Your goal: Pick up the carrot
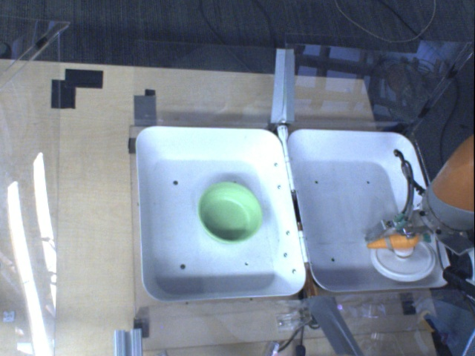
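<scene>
I am seeing the small orange carrot (389, 241) lying in the right shallow white bin (341, 199) against a round white plate (404, 262), the two-finger gripper (404, 232) hovering there; its grip I cannot tell.

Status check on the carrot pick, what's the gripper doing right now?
Gripper down at carrot, right bin, near its right wall. Carrot lies over white plate. Green bowl in left bin, well clear.

Grey arm (454, 191) low at the right edge — gripper (401, 232) angled down-left
</scene>
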